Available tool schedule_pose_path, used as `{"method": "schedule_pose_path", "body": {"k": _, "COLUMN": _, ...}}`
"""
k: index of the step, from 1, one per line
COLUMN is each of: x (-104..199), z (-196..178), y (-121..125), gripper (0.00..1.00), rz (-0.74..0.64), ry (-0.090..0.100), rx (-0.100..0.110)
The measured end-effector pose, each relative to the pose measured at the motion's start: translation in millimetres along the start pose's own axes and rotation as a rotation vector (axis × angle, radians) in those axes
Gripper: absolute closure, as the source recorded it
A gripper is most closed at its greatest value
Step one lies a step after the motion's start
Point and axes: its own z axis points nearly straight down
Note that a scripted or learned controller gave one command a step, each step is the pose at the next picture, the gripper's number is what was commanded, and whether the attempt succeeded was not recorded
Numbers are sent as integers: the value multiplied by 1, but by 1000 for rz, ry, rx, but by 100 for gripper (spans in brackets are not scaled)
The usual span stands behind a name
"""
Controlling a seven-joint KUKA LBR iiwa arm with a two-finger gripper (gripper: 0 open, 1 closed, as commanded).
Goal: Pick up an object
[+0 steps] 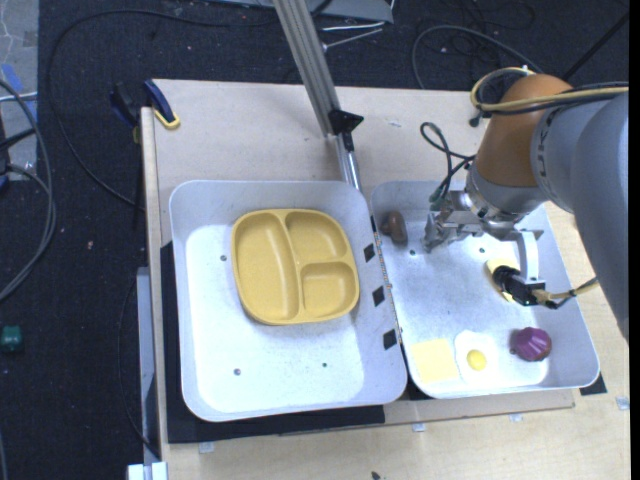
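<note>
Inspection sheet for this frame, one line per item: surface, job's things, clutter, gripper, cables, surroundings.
Surface: bench bearing left bin and right bin side by side.
Job's things: in the right bin, brown object, purple object, fried-egg toy, pale yellow square.
Clutter: yellow divided plate in the left bin.
Gripper: gripper low over the right bin, right of the brown object; nothing seen held.
Cables: black cable looping by the wrist.
Surroundings: dark floor with cables; metal pole.
</note>
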Motion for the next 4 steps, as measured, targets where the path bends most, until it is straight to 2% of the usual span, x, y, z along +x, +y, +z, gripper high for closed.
{"method": "schedule_pose_path", "body": {"k": 2, "x": -5, "z": -125, "y": -3, "gripper": 100, "rz": -2, "ry": 0, "rx": -4}}
{"method": "schedule_pose_path", "body": {"k": 3, "x": -5, "z": -157, "y": -2, "gripper": 100, "rz": -3, "ry": 0, "rx": -3}}
{"method": "schedule_pose_path", "body": {"k": 4, "x": 39, "z": -149, "y": -8, "gripper": 100, "rz": -6, "ry": 2, "rx": 4}}
